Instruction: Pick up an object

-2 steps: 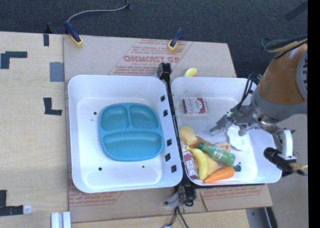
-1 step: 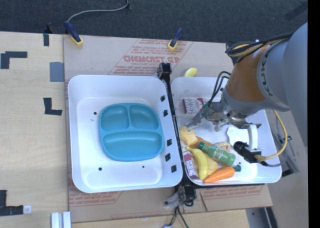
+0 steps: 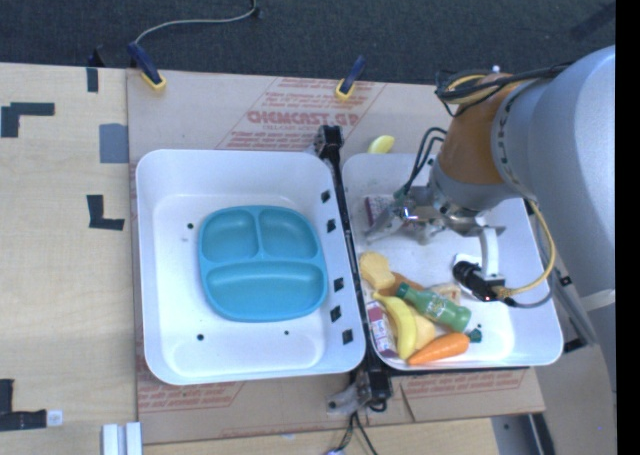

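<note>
The claw point(image 3: 400, 215) hangs low in the right white bin point(image 3: 530, 338), its state impossible to tell; the green plastic bottle point(image 3: 436, 307) lies unpicked.

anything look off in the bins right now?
Mostly tidy. The blue divided plate lies flat in the left bin. The one oddity: a small yellow item sits outside the right bin, on the cardboard by its far rim. The toy food is heaped near the divider.
</note>
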You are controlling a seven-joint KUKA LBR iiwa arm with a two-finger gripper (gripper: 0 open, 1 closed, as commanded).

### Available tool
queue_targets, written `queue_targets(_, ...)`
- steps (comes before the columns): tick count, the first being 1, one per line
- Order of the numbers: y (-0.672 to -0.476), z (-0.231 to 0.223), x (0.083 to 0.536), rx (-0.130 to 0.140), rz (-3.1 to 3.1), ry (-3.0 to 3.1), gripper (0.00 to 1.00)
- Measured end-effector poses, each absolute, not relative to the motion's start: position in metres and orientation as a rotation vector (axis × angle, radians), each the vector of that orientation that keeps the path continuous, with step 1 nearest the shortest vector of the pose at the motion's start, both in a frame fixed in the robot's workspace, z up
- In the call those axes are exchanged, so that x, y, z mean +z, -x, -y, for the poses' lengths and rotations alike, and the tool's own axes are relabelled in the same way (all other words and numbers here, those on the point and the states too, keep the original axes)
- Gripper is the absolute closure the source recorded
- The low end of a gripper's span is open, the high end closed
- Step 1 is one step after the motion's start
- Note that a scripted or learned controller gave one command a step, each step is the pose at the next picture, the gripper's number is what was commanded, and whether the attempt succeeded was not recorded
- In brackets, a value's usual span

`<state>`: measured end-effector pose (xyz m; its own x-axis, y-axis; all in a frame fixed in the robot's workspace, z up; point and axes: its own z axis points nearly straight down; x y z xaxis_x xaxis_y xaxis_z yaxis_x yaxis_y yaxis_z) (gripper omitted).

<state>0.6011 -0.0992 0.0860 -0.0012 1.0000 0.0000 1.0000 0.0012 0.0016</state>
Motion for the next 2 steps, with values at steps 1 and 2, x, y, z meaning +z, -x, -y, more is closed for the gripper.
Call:
queue_targets(1,-0.6689,0.0963,0.0852,0.001,-2.222,-2.218,0.0)
queue_targets(2,-0.6685,0.0966,0.0946,-0.003,-2.222,-2.217,1.0)
